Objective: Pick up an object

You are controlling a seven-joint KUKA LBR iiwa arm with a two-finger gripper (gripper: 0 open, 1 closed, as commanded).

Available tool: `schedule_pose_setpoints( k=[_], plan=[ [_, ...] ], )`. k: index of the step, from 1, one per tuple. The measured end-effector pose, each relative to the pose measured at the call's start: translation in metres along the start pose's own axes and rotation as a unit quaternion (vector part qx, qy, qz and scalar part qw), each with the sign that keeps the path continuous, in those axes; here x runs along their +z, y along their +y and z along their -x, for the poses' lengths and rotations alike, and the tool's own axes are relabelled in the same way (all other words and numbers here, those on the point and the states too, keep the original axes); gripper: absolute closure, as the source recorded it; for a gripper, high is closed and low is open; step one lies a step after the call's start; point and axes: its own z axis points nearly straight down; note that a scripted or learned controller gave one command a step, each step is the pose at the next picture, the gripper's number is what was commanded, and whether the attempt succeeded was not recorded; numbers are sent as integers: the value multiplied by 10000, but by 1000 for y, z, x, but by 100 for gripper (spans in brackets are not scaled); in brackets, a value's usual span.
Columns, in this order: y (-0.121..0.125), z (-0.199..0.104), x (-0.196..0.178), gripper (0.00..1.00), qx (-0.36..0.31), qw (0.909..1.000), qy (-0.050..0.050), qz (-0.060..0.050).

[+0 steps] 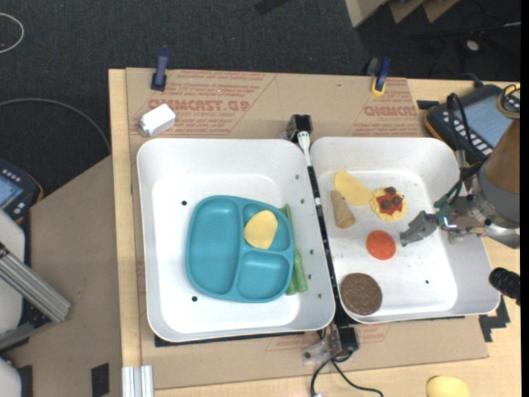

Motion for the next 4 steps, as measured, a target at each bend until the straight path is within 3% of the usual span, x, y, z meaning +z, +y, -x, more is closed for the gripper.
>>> schedule_pose_setpoints(
  k=[1,2,3,4],
  plan=[
    [-9,-89,5,0,-45,10000,24,-12],
    [-9,-47,109,0,23,10000,0,-8],
    [105,0,103,0,-12,10000,-35,68],
    [56,-4,-20,0,7,10000,-22,69]
  ],
)
